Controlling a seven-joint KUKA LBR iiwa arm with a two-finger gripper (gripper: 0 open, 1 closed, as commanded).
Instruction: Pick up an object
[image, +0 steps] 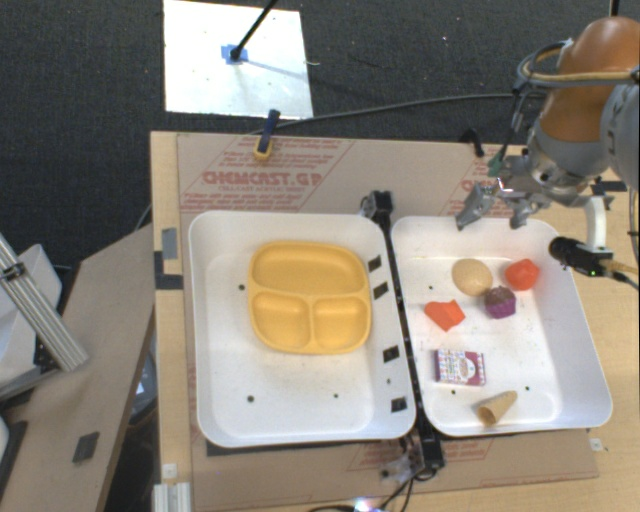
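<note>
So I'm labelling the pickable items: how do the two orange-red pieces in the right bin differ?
The flat orange wedge-shaped piece lies nearer the divider between the bins; the rounder red-orange piece sits farther right, by the purple lump. The wedge looks angular and flat, the other chunkier and rounded. The wedge lies apart from its neighbours; the rounder one is close to the purple lump. Both lie loose in the right white bin.

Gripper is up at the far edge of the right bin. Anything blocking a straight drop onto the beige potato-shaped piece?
Nothing visible does. The gripper hangs open above the right bin's far rim, and bare white floor lies between it and the beige piece. Its nearest neighbours, the purple piece and red piece, sit to its right.
</note>
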